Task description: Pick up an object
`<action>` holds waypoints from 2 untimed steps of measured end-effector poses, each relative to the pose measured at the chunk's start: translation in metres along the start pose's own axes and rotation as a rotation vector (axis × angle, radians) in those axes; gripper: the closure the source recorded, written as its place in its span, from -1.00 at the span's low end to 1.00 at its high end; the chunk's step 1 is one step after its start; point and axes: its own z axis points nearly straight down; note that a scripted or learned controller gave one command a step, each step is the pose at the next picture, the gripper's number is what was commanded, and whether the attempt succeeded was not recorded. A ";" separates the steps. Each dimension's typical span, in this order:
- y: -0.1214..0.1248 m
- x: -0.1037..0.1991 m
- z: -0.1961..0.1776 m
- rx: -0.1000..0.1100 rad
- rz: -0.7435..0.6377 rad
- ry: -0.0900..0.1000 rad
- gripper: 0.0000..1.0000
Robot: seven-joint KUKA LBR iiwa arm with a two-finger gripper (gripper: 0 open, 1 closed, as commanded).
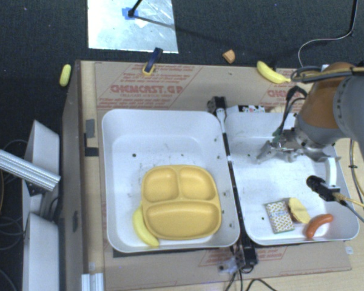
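- Three small things sit in the right bin's (250,183) near corner: a pad (279,216), a yellow chunk (298,210) touching its right side, and a sausage (318,225) just beside that.
- The gripper (280,148) hangs over bare floor in the bin's far half. I cannot tell whether it is open or closed.
- From the gripper, all three lie toward the view's bottom edge and slightly right, with the pad nearest.
- The sausage's long axis slants from lower left to upper right.
- The next move probably calls for travel toward the near wall, then a wrist turn to close across the chosen thing's short side.
- The left bin (121,132) holds a plate (181,200) and a banana (142,228), well apart from the gripper.
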 end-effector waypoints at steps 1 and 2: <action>0.064 0.056 -0.001 -0.003 -0.004 0.002 -1.00; 0.039 -0.002 0.000 -0.002 0.000 -0.001 -1.00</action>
